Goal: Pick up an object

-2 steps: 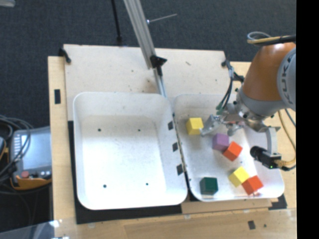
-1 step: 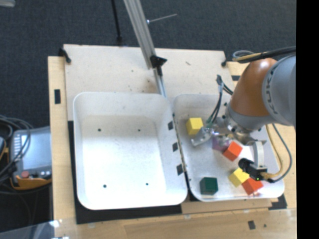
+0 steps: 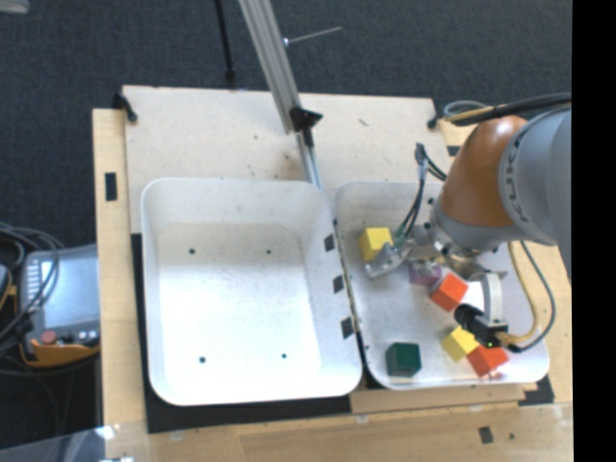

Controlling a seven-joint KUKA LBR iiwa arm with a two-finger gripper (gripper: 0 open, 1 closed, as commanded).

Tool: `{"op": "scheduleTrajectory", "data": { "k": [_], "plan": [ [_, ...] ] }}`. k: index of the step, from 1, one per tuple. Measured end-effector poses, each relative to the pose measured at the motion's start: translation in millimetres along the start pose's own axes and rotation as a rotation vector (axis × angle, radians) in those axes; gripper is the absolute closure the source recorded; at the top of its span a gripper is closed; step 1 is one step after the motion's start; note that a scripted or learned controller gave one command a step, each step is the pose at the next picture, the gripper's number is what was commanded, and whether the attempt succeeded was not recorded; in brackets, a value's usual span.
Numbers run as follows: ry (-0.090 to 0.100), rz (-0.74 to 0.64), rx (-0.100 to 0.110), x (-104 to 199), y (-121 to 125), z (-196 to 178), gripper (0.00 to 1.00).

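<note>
The arm (image 3: 500, 176) reaches in from the right and hangs low over the right bin (image 3: 380, 200), and the gripper (image 3: 399, 255) sits right beside the yellow block (image 3: 375, 243) at the bin's upper left. 1 metal finger (image 3: 380, 263) lies just below that block, close enough to be touching or nearly so. How wide the hand stands, I cannot tell from up here; the wrist hides the other finger, and nothing shows plainly clamped.

This looks like the approach-and-close step, with the yellow block as the likely target. Under the wrist there is an orange block (image 3: 448, 292) and a faint pinkish piece (image 3: 423, 275). Further down, a green block (image 3: 403, 358) sits alone, and 2 more, a yellow one (image 3: 459, 343) and an orange one (image 3: 488, 359), huddle at the lower right. The left bin (image 3: 164, 258) waits alongside.

Next call: get the block squarely between both fingers, close, then lift straight up. Risk is the finger nudging it toward the wall.
</note>
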State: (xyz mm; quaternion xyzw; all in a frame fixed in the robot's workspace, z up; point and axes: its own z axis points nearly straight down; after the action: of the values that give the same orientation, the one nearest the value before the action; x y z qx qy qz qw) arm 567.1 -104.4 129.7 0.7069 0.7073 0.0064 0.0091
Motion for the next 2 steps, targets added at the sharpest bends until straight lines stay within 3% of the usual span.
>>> {"op": "scheduleTrajectory", "data": {
  "k": [1, 2],
  "plan": [
    [0.003, 0.010, 0.015, 0, -5, -2, 1.00],
    [0.002, -0.003, 0.014, -2, 0, -67, 1.00]
  ]
}}
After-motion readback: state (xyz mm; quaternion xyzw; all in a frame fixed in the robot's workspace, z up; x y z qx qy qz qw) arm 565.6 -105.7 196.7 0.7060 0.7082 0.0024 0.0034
